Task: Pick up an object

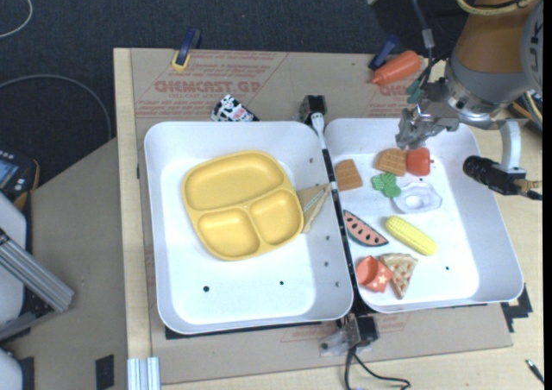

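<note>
- the grey arm point(492, 43) with its orange band reaches in from the right and hangs over the back of the right bin point(492, 242).
- the hand point(417, 131) points down above a waffle piece point(391, 161) and a red piece point(419, 161); it is too small and dark to tell whether it is apart, together or touching anything.
- the right bin holds toy food: a brown toast slice point(348, 174) near its left wall, a green piece point(385, 183) just beside the waffle, a clear white piece point(417, 200), a watermelon slice point(364, 229), a corn cob point(410, 235), and at the front a tomato point(373, 272) touching a pizza slice point(400, 272).
- the left bin point(172, 267) carries a yellow divided plate point(241, 204) with three sections; a tan utensil point(312, 200) lies at its right edge, against the wall between the bins.
- on the bench point(147, 78) behind the bins sit a blue and yellow clip point(184, 50), a black and white toy point(231, 109) and an orange carrot point(397, 67).
</note>
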Robot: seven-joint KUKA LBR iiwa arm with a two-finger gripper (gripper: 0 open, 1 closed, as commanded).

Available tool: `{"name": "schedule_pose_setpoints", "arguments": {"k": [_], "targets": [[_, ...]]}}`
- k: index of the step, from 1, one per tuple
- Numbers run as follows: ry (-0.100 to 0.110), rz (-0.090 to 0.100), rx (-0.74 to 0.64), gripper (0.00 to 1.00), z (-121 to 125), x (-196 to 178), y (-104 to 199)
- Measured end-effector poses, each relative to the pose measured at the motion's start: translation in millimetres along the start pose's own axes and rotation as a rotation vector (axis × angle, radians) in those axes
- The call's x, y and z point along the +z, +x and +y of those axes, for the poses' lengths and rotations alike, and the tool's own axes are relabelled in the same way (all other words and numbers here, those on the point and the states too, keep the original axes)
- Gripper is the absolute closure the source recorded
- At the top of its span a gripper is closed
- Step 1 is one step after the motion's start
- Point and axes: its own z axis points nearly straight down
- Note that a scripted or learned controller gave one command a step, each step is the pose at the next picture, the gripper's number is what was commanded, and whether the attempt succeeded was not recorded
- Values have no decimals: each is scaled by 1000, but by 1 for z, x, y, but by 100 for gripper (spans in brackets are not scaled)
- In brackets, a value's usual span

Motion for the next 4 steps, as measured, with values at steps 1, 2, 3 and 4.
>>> {"name": "schedule_pose_setpoints", "arguments": {"k": [1, 2, 3, 4], "targets": [[7, 1, 1, 100, -9, 0, 53], [9, 0, 3, 100, -1, 21, 89], [1, -1, 6, 100, -4, 1, 84], [9, -1, 8, 100, -8, 21, 77]]}}
